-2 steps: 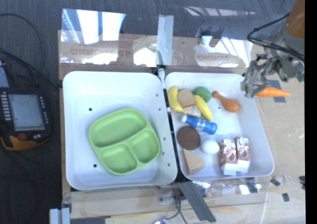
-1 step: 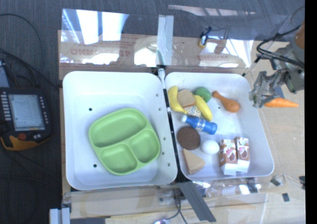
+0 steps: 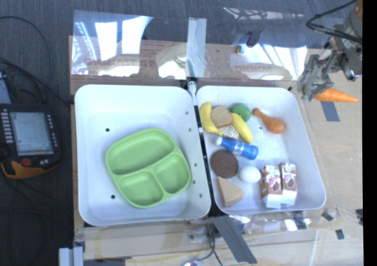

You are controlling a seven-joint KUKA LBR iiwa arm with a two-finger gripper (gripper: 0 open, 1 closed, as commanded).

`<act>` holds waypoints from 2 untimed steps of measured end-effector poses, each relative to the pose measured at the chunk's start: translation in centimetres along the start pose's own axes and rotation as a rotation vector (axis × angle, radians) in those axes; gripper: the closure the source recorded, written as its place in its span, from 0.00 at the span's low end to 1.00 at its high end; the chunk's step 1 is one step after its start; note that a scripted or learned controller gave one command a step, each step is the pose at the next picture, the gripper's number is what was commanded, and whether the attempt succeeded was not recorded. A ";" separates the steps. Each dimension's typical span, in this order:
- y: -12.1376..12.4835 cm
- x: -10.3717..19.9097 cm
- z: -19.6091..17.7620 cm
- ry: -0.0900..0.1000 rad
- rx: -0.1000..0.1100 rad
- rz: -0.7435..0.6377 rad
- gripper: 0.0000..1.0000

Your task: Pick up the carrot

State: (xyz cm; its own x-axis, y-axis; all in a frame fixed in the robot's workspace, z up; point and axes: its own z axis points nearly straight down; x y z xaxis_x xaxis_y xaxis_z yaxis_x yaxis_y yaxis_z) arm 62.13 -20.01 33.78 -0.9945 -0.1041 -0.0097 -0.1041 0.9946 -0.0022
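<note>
- Gripper (image 3: 316,87) is hanging at the upper right, outside the right bin (image 3: 306,141), over the bare bench just past its far right corner.
- Carrot (image 3: 334,96) is lying crosswise between the fingertips, thick end toward the fingers, point jutting right; the claw is clamping it, by my reading, near the thick end only.
- Carrot is sitting clear of both bins, apparently off the bench surface, though the height is hard to judge from this slant.
- Right bin is carrying a banana (image 3: 205,119), a chicken drumstick (image 3: 270,120), a blue bottle (image 3: 238,148), a chocolate cookie (image 3: 224,163), a white egg (image 3: 251,174) and two small cartons (image 3: 279,183).
- Left bin (image 3: 88,159) is carrying a green divided plate (image 3: 148,167).
- Risk: the grip is looking off-centre, so the long tapered end could be levering the carrot out during any quick swing.
- Risk: a smooth tapering surface may be sliding through the fingers, dropping it onto the bench beyond the bin.
- Risk: cables near the wrist could be snagging on a wide move.
</note>
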 end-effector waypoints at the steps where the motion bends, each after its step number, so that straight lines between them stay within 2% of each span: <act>1: 2.2 1.0 4.5 0.009 -0.004 0.075 1.00; 2: -1.8 4.2 10.0 0.010 -0.001 0.285 1.00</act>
State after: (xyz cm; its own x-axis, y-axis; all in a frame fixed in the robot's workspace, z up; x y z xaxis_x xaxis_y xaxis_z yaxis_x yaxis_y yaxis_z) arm 58.27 -22.28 23.70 -0.9838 0.1794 0.0002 0.1794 0.9838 -0.0002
